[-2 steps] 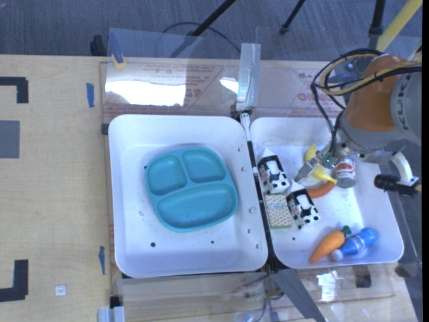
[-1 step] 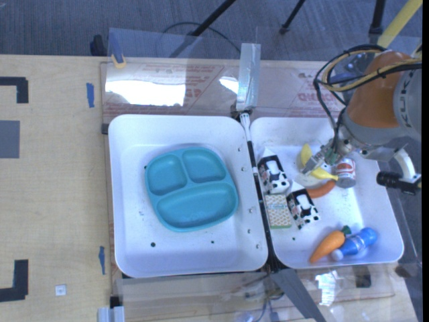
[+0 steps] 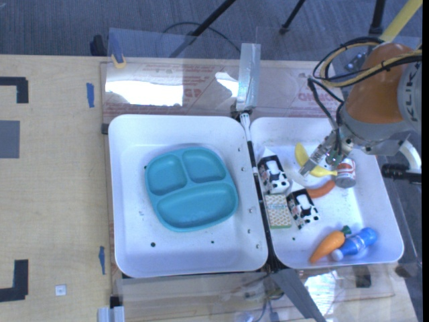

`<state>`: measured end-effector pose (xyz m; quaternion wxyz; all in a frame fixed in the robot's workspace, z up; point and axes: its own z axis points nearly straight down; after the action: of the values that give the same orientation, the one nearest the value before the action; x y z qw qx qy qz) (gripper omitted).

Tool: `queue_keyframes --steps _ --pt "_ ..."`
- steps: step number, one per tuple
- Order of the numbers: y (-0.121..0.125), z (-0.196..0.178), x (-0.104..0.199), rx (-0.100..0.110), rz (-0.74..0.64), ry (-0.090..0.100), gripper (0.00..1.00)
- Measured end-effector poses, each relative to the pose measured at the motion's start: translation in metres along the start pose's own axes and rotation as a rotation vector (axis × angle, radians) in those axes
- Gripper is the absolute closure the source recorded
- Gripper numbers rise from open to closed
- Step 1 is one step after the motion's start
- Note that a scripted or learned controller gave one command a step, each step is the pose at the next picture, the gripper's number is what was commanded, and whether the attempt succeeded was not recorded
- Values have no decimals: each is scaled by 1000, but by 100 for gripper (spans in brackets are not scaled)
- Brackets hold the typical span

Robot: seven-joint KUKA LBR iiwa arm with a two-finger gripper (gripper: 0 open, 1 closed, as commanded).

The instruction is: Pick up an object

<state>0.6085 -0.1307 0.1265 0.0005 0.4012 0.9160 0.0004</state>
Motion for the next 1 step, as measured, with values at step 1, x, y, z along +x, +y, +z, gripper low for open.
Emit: queue_keyframes --steps 1 --pt "28 -79 58 2 241 0 100"
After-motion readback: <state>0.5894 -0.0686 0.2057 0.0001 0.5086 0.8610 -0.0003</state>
